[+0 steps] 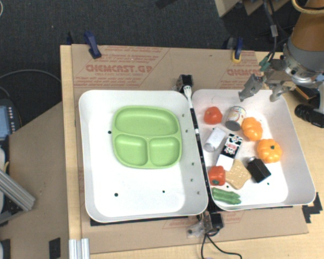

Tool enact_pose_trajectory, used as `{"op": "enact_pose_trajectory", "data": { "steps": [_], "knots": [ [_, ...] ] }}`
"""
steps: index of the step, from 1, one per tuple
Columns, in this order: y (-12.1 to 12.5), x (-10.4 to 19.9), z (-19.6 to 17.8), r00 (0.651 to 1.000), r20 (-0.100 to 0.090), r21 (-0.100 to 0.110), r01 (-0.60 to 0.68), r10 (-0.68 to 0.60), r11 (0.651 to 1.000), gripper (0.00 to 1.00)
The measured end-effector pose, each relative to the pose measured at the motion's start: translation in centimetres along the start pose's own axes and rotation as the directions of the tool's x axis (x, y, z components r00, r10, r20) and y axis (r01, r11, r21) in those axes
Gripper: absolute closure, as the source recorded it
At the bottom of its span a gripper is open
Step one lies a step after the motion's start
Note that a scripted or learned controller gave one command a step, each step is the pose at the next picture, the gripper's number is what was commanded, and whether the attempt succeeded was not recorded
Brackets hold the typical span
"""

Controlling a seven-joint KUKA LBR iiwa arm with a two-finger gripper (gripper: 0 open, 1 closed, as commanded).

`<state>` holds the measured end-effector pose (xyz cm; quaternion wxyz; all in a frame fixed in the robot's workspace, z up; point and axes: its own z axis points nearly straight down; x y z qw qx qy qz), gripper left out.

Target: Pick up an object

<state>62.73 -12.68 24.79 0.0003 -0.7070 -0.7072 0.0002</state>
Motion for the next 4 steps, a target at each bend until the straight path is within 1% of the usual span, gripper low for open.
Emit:
{"op": "enact_pose_trajectory", "data": {
  "steps": [1, 2, 3, 4],
  "knots": [
    [-4.8, 9.5, 4.0, 1.0, -0.005, 0.008, 0.008, -0.008, 1.0, 0.0],
    [-13.2, 14.2, -1.3, 1.0, -0.004, 0.003, 0.006, -0.006, 1.0, 0.0],
    [-14.9, 9.9, 6.8, 1.0, 0.0, 0.01, -0.005, 0.005, 1.0, 0.0],
    [-14.6, 10.1, 5.3, 1.0, 0.001, -0.003, -0.003, 0.003, 1.0, 1.0]
  ]
}}
